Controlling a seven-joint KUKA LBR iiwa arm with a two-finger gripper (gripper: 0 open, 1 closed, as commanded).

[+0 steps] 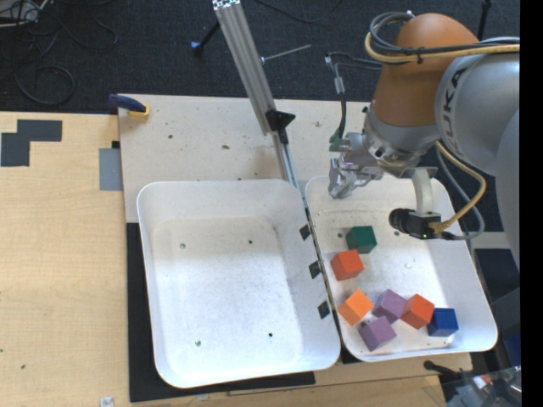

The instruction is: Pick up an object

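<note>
Gripper point(340, 185) hovered over the right bin's point(475, 312) far end, above the green block point(361, 238); finger state unclear.

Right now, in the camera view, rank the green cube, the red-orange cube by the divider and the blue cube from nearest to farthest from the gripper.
From the gripper, at the right bin's far end:
1. Green cube, just below the gripper, mid-bin.
2. Red-orange cube, a little further down, close to the divider.
3. Blue cube, at the bin's near right corner, clearly farthest.
</note>
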